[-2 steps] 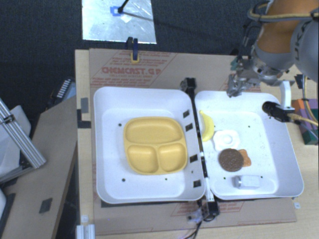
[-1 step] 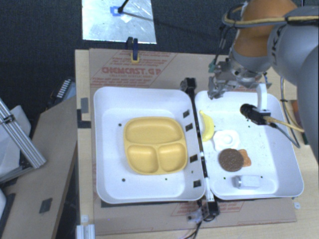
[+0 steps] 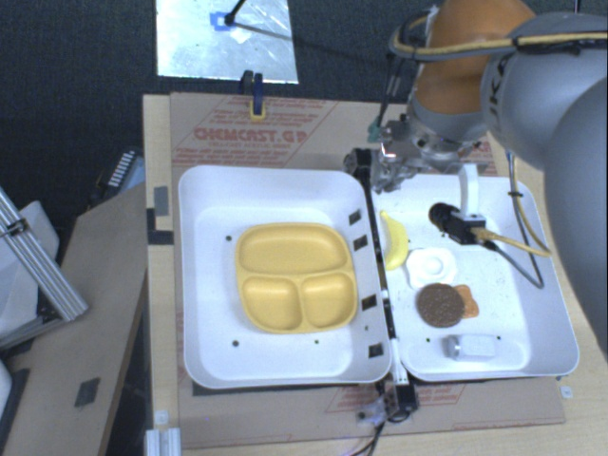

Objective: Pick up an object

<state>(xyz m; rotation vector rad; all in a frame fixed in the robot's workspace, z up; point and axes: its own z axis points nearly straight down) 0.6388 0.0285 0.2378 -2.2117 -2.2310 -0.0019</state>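
One gripper [image 3: 384,174] hangs over the far left corner of the right bin [image 3: 543,335], close to the divide between the bins. Whether it is released or clenched cannot be told from this angle, and nothing is seen in its grasp. Just nearer the camera, apart from it, a small yellow banana [image 3: 394,240] lies curved along the bin's left wall. Beside the banana rests a flat white rounded piece [image 3: 432,264] with a glossy look. Below that is a brown disc [image 3: 440,304] with a rough, speckled face, touching an orange piece [image 3: 467,302] that peeks out at its right. A pale grey block [image 3: 472,347], smooth and rectangular, lies alone near the front wall. The left bin [image 3: 204,288] holds a matte yellow divided tray [image 3: 293,275] with one long compartment and two smaller ones, its corners rounded. Both bins are shallow moulded white plastic, joined by dark clips along the middle. They sit on a tan board [image 3: 252,126] printed in red lettering, with a blue and yellow clamp [image 3: 255,98] at its far edge. Around it lies dark carpet [image 3: 76,65], a shiny silver sheet [image 3: 228,27] beyond, and an aluminium rail [image 3: 38,264] at the left.
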